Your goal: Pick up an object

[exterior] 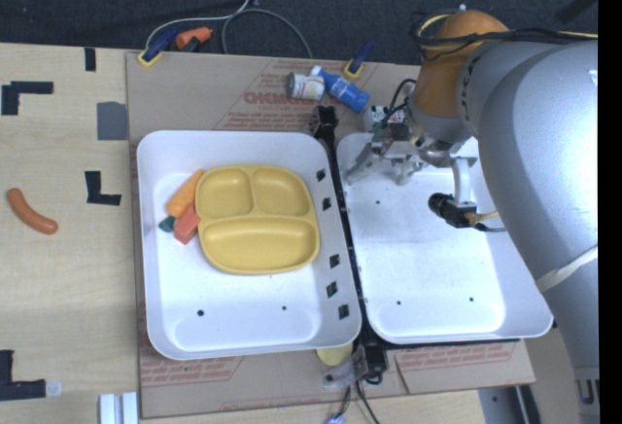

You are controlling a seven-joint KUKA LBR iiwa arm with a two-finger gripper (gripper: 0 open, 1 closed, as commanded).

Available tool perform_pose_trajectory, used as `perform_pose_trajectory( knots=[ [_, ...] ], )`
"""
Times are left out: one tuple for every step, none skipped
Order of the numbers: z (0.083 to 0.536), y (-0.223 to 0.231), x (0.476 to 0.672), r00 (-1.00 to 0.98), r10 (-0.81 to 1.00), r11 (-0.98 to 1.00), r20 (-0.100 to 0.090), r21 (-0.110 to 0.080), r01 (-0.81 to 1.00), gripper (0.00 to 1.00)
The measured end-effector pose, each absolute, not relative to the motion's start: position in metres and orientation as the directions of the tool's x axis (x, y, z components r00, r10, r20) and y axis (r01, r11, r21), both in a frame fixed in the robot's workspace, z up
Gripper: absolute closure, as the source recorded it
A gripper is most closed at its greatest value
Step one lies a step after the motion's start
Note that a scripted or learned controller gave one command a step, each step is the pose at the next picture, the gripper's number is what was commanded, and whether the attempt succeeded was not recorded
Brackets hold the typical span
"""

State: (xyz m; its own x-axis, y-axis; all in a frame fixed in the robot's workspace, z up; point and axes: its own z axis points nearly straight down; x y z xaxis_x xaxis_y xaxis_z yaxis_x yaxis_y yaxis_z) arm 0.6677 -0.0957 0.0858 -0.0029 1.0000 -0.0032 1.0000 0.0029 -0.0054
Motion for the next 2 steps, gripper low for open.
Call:
perform_pose_trajectory(
  knots=[
    [0.086, -0.096, 0.665, -0.001, 1.000, 0.001, -0.004, 0.002, 1.000, 0.00],
    [0.086, -0.094, 0.654, -0.001, 1.000, 0.001, -0.002, 0.003, 1.000, 0.00]
  ],
)
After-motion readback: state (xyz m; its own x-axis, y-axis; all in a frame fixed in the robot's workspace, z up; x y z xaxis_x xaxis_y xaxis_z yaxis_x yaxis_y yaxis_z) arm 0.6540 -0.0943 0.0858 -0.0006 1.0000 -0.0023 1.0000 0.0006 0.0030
